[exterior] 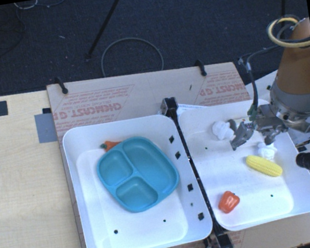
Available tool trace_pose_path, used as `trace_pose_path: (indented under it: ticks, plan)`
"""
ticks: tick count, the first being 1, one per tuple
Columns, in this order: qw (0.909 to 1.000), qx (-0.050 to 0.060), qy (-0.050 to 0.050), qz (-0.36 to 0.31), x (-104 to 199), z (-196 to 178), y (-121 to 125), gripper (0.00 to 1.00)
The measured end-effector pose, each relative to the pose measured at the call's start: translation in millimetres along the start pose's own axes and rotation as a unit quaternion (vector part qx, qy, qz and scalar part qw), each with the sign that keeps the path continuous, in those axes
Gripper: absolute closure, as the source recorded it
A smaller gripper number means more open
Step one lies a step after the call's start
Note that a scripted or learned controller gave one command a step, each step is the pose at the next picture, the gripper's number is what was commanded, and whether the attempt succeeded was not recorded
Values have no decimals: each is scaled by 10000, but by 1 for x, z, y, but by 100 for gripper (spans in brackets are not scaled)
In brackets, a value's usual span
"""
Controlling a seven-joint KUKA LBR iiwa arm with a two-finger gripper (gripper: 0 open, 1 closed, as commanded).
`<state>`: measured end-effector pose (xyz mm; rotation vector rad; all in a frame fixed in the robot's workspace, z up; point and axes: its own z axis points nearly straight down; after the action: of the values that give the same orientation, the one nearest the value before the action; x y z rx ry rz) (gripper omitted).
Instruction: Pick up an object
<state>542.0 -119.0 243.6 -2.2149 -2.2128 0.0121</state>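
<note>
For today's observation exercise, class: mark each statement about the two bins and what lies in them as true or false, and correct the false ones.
1. The blue divided plate lies in the left bin. True.
2. The corn cob lies in the left bin. False: it lies in the right bin.
3. The red pepper sits nearer the camera than the corn cob. True.
4. The gripper hangs over the blue plate. False: it is over the right bin.
5. The white crumpled object sits on the plate. False: it lies in the right bin, left of the gripper.
</note>
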Motion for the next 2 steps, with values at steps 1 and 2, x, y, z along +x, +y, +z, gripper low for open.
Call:
trace_pose_path:
  ticks: [1, 2]
  plan:
    - [10000, -47, -6, -6, 0, -5, 2, 0]
    - [10000, -16, 0, -8, 4, 58, 6, 0]
